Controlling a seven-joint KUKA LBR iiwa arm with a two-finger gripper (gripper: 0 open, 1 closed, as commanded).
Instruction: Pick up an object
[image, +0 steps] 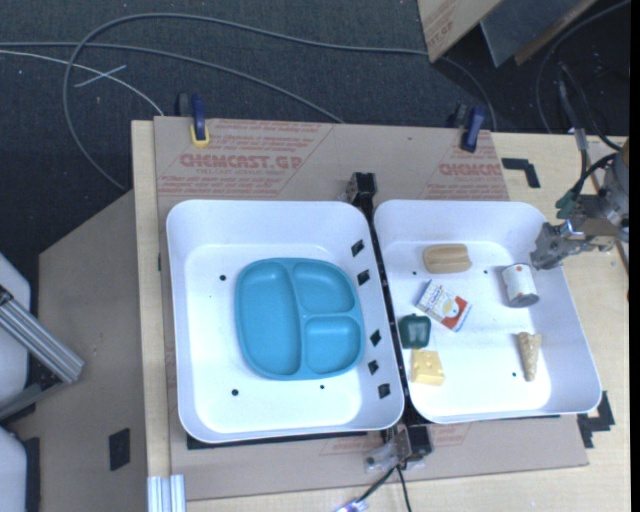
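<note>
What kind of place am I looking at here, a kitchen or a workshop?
Most likely a robotics lab. Two white bins are clamped to a board, toy food such as a cheese wedge lies in one, and loose cables trail across the floor.

We see the surface (300, 150), a printed brown board, carrying two white bins (190, 300) touching side by side.

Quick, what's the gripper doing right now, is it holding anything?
Gripper: at the right bin's right edge, just above the small can; nothing seen in it, open or closed cannot be told.
</note>
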